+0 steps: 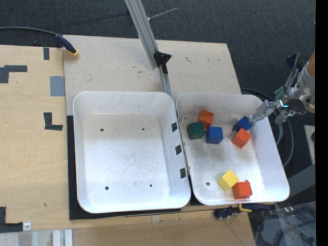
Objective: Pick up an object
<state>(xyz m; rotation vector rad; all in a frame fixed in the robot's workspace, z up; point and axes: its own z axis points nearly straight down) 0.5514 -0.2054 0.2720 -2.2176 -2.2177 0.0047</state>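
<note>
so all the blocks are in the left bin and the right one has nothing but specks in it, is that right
No, the bins are swapped. The camera view shows the blocks, among them an orange one, a green one, a blue one and a yellow one, in the right bin. The left bin holds nothing but specks.

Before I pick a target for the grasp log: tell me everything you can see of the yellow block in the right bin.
The yellow block is a small cube, plain bright yellow with a matte, foam-like look and no markings. It sits on the floor of the right bin, in the near part toward the front wall, turned diagonally to the bin's sides. An orange block lies against its near-right corner, touching or nearly so. The gripper is off at the bin's far right rim, well away from it.
</note>
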